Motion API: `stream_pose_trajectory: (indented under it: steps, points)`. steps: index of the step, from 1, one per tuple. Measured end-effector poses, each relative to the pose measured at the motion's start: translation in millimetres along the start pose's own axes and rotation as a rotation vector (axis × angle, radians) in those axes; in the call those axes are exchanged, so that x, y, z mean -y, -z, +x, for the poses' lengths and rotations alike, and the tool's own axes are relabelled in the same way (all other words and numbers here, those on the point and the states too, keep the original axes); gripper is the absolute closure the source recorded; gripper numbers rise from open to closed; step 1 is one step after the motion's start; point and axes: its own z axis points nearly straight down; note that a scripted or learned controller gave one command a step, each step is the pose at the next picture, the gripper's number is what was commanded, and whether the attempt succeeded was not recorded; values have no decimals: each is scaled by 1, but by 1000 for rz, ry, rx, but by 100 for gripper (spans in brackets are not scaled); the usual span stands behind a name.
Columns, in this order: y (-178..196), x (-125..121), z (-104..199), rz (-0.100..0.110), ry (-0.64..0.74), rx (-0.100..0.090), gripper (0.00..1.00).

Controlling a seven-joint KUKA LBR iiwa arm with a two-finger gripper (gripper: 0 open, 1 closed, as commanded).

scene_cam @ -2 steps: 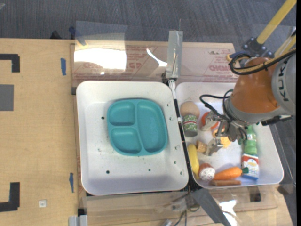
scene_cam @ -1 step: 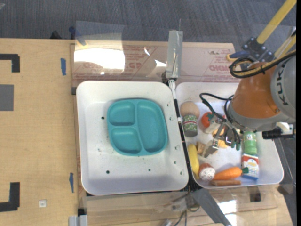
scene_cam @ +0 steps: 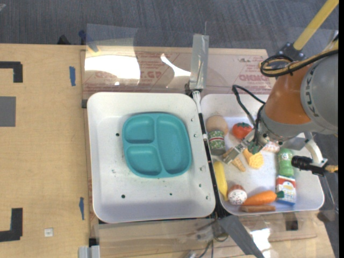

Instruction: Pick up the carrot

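Carrot, orange and tapered, plastic (scene_cam: 260, 198): lies on its side near the front wall of the right-hand white bin (scene_cam: 317, 198), well apart from the claw (scene_cam: 248, 145).

Claw hangs over the middle of the bin, above a yellow corn-like toy (scene_cam: 253, 158); its opening width cannot be determined, as the orange-banded wrist covers much of it. Risk: the carrot is crowded, with a speckled white egg-shaped toy (scene_cam: 237, 195) just beside its tip, a small white carton (scene_cam: 286, 190) at its thick end and the wall close behind, so a descent may strike a neighbour or close on the wrong item. Contact between carrot and egg cannot be confirmed. Items beneath the wrist are hard to identify.
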Motion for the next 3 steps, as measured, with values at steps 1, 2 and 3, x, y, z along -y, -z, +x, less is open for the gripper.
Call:
stream_pose_trajectory:
  steps: [1, 2, 3]
  points:
    - [1, 32, 24, -2, -291, 2, 0]
    - [1, 79, 18, 1, -35, 3, 0]
    - [13, 76, 16, -5, -33, 9, 100]
